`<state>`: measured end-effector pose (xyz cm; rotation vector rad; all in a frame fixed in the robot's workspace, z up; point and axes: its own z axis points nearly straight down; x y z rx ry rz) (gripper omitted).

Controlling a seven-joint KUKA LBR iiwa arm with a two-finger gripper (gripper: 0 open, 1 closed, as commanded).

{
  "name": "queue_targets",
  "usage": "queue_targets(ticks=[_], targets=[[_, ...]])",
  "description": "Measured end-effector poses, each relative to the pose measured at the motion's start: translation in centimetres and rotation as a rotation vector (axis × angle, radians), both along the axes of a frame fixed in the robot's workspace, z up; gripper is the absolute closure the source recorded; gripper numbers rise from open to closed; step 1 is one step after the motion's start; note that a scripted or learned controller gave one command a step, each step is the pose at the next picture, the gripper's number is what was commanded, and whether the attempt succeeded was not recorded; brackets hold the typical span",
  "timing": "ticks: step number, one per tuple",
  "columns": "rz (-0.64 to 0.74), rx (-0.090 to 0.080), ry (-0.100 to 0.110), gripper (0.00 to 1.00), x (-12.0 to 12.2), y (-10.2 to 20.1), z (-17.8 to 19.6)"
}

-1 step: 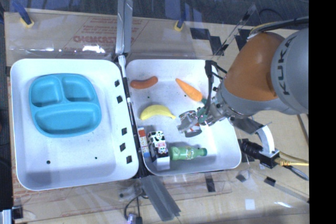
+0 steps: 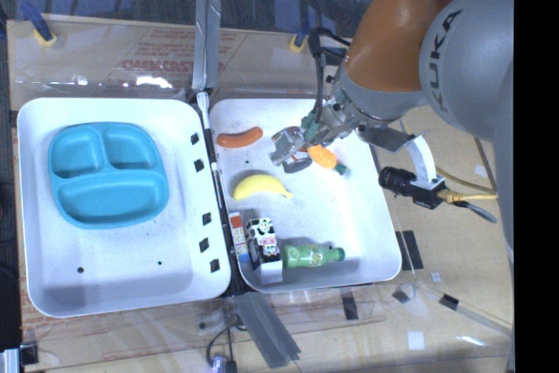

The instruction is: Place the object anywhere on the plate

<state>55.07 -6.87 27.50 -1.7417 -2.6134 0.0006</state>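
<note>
Two bins: we see plate [image 2: 106, 171] in left one, gripper [image 2: 295, 148] over right bin w/ carrot [image 2: 321, 156] beside it, can't tell if clenched.

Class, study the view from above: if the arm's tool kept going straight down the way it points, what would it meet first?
Probably the orange carrot lying just beside the tool, or else the right bin floor; depth is unclear from this slant.

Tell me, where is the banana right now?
The banana lies in the right bin, near the middle. The hot dog is just above it in the picture, and the green bottle is below it.
</note>
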Motion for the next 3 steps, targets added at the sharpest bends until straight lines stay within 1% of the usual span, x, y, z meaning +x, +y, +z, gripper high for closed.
queue_targets(ticks=[1,2,3], targets=[[0.04,-0.001,0.002,1.0,9.4,6.3,-7.0],[0.15,0.0,0.003,1.0,7.5,14.3,-8.4],[0.19,0.0,0.0,1.0,8.6,21.9,-11.7]])
